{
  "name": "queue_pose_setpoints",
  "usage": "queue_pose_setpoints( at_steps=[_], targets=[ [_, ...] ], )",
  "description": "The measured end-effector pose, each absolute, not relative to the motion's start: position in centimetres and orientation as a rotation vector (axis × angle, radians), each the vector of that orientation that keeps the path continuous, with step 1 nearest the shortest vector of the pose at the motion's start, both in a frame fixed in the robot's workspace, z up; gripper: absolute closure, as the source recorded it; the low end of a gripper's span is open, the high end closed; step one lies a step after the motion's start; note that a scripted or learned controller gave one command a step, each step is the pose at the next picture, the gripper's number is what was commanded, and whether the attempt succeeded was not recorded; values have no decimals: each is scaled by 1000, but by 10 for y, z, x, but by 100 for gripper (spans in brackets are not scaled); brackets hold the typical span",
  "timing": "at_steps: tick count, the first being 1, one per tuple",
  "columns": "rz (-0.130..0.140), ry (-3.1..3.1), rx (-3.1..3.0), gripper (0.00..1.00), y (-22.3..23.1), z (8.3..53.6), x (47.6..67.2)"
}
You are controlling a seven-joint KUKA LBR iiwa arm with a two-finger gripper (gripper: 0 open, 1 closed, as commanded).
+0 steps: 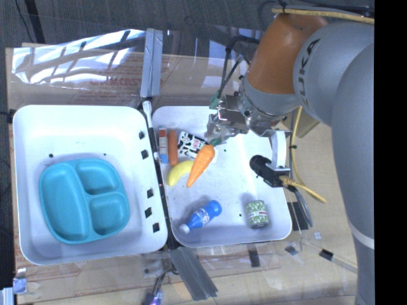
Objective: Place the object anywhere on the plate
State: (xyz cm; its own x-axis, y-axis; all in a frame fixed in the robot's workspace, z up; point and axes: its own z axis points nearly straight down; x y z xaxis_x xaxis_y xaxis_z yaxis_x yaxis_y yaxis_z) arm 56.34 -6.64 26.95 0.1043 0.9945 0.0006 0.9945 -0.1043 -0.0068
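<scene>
A blue plate (82, 197) with three compartments lies in the left bin (38, 126). An orange toy carrot (201, 161) lies slanted in the right bin (280, 224), its thin tip over a yellow banana (177, 172). My gripper (218, 132) hangs right at the carrot's thick, green-topped end, at the back of the right bin. The wrist hides where the gripper meets the carrot, so whether it holds it is unclear.
The right bin also holds a black-and-white patterned item (187, 145), an orange-red stick (172, 146) by the left wall, a blue bottle (201, 216) at the front and a small green can (256, 213). The divider between the bins runs past the banana.
</scene>
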Motion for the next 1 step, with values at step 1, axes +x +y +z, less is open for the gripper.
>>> queue_pose_setpoints(
  at_steps=[1],
  targets=[
    [4,-2246,-2193,100,4,250,555]
  ],
)
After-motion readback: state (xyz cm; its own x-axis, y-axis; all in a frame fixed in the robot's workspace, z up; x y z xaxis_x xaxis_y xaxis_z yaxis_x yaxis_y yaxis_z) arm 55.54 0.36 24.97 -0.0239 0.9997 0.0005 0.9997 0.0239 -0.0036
